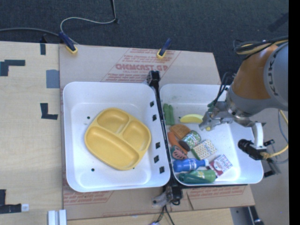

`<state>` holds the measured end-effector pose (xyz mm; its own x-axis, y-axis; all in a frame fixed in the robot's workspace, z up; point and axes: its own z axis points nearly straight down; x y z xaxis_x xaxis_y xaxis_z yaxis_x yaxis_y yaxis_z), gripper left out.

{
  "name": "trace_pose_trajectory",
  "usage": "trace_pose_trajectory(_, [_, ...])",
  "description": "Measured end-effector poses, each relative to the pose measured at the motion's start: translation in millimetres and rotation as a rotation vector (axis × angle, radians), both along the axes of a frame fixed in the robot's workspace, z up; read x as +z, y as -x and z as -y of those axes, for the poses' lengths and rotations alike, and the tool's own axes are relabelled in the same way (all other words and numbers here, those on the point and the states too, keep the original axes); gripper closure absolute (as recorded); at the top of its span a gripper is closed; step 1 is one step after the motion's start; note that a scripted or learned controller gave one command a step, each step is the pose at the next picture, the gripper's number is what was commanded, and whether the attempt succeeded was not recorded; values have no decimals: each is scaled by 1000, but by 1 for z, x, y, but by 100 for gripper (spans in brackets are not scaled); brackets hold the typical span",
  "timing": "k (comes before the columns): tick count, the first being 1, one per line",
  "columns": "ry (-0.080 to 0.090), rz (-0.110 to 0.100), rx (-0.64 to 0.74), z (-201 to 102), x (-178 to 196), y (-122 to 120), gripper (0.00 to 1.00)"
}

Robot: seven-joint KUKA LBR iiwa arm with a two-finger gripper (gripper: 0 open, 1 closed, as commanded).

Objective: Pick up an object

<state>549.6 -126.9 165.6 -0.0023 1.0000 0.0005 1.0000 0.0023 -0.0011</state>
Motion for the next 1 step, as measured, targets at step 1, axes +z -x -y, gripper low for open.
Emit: trace_pose_trajectory(1, [0, 2, 0, -46, 70, -24, 100])
